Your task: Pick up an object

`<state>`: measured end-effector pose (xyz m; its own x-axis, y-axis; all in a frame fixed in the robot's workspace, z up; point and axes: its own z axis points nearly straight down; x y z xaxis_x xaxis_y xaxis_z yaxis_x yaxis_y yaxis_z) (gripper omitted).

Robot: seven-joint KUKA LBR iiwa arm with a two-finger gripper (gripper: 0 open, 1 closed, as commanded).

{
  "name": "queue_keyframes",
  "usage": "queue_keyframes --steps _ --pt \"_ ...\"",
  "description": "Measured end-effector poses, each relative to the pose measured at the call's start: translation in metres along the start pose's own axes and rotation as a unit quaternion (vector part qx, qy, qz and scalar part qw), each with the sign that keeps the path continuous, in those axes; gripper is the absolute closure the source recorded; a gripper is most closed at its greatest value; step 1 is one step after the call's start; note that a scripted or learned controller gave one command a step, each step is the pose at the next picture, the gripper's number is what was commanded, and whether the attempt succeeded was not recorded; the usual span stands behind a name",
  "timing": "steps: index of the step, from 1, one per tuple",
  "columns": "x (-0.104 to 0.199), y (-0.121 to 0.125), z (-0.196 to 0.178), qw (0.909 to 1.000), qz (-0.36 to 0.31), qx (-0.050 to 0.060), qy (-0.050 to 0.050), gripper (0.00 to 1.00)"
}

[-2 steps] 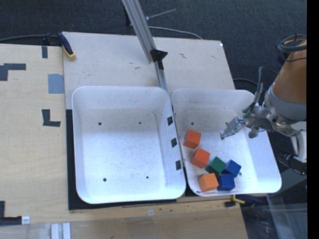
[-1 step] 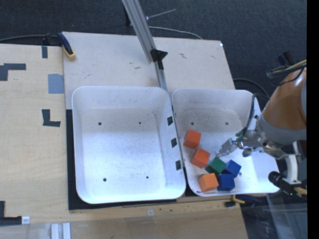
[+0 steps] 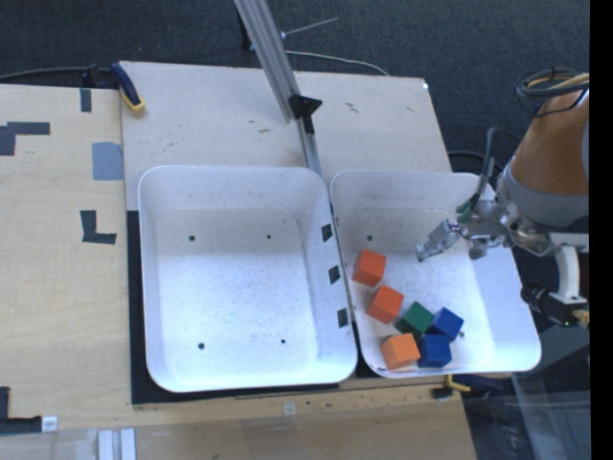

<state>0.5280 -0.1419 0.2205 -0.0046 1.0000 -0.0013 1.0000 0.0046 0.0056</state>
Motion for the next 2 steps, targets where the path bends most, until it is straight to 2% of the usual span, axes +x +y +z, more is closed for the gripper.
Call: queue_keyframes --steps 1,2 --pt "0.037 -0.039 0.104 1.0000 0.002 -0.003 -0.001 0.00" --pt "0.112 0.028 0.024 1.0000 -0.003 -0.002 0.002 0.00"
